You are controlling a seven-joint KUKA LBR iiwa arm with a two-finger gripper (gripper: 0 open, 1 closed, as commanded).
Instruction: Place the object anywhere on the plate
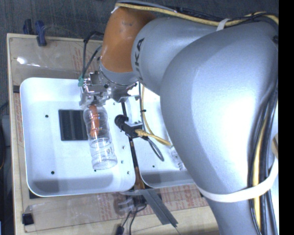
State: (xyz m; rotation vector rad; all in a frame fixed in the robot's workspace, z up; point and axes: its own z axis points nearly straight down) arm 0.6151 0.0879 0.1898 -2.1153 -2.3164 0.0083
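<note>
Bottle [99,140], clear with an orange band inside, lying in left bin [39,97] just right of dark plate [71,125]. Neck end up against pincer [94,98]; pincer's grip impossible to tell.

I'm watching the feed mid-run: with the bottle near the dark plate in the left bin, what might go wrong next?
1. The clear bottle lies beside the dark plate, not on it; if it is let go here, the placement would probably miss.
2. It is round and lying on its side, so it may roll across the left bin.
3. The claw sits at one end of the bottle; the long free end could swing or slip.
</note>
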